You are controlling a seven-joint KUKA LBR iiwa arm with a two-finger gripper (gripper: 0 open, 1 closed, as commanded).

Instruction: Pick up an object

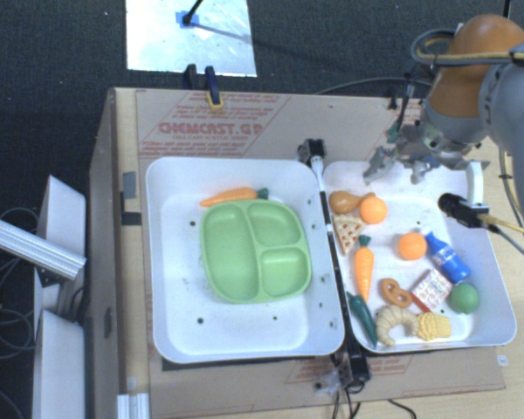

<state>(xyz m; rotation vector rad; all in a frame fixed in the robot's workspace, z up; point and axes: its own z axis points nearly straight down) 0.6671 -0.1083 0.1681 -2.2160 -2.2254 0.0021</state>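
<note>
Arm (506, 85) is a chunky grey tube with a rounded orange band above the wrist. Black cables loop around it at 10 o'clock, and the gripper (395, 166) is bare grey metal.

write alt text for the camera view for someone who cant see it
The gripper hangs open above the far edge of the right bin, which holds toy food including a carrot and an orange. The left bin holds a green divided plate and another carrot.
</note>
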